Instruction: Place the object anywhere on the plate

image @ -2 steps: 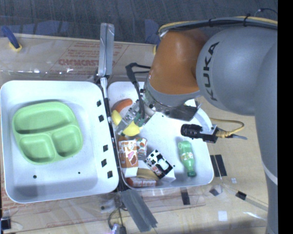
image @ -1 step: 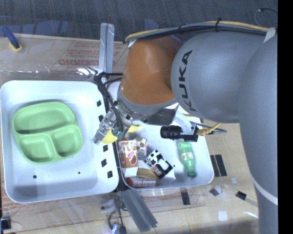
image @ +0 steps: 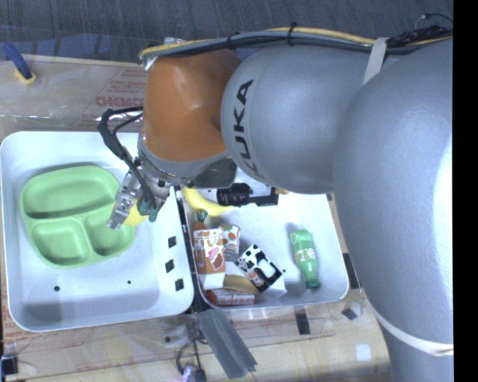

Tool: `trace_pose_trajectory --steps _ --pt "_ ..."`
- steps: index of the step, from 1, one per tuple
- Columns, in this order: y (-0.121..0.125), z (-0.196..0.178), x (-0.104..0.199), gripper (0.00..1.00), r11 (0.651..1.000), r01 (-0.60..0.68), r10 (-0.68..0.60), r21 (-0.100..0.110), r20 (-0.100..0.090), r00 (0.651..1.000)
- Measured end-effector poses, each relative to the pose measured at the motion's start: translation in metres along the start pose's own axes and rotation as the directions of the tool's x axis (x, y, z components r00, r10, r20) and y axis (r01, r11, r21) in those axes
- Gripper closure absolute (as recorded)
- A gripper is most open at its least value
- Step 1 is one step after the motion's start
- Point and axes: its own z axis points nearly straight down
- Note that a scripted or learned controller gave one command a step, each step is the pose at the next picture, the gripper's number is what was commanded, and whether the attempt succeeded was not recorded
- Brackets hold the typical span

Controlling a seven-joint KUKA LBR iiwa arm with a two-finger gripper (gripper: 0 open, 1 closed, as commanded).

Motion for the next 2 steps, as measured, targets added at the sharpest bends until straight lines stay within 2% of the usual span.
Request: trace_pose_trajectory --steps 1,2 --pt "-0.0004 -0.0001 -0.0004 0.00 1.000 -0.001 0.001 0.000 0.000 1.000" --pt "-0.0004 -0.0001 -0.0004 0.00 1.000 -0.001 0.001 0.000 0.000 1.000"
